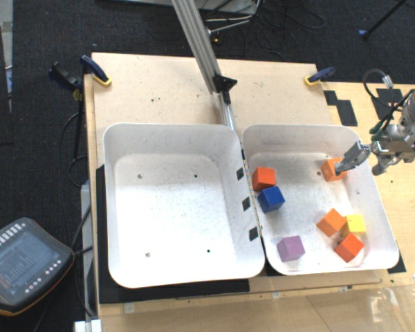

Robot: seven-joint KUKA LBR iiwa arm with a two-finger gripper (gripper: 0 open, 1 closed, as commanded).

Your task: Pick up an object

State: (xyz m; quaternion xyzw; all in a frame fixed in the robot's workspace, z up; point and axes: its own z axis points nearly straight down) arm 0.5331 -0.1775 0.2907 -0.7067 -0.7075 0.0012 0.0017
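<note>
The right bin [311, 135] holds several small blocks. An orange block [330, 169] lies near its right wall, with one grey fingertip [347, 162] touching its right side. My gripper [364, 164] hangs over that wall, open, with its fingers spread and nothing between them. Near the divider sit an orange cube [264, 178] and a blue cube [271, 198]. At the front lie a purple cube [290, 248], an orange cube [331, 222], a yellow cube [355, 223] and an orange-red cube [349, 246].
The left bin [117, 185] stands beside the right one. A slanted metal strut [197, 37] comes down to the bins' shared back edge. Clamps [97, 71] [318, 76] grip the board's rear corners. A pendant [21, 265] lies at the lower left.
</note>
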